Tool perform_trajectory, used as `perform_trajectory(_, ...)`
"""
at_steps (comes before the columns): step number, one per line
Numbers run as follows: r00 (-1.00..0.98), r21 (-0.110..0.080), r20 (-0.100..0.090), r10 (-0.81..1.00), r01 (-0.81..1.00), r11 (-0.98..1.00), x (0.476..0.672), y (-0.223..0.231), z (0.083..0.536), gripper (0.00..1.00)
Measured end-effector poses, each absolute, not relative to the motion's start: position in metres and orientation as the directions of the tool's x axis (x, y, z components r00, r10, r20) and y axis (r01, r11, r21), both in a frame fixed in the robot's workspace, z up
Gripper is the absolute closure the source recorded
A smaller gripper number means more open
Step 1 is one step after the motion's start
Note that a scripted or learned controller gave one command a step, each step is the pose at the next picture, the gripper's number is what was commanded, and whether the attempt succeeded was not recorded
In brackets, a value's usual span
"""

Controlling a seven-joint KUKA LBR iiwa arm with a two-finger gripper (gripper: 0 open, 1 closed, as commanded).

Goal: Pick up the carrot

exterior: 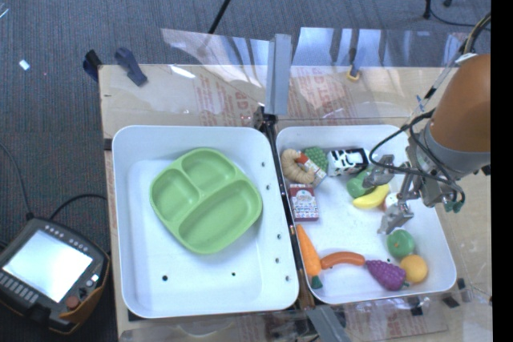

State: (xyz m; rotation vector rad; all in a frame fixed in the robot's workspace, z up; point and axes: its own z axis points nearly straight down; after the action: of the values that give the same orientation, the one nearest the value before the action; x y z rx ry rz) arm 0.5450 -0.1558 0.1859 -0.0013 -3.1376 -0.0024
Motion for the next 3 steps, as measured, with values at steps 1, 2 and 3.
perform_trajectory(1, -0.974, -0.002, -0.007, -0.228, -0.228, 0.974, 0.565, -0.213, 0.35, 0.0)
perform_trajectory(2, -0.813, 0.001, -0.003, -0.582, -0.582, 0.813, 0.569, -0.205, 0.366, 0.0)
perform_trajectory(3, -0.815, 0.004, -0.005, -0.579, -0.579, 0.815, 0.57, -0.204, 0.373, 1.0)
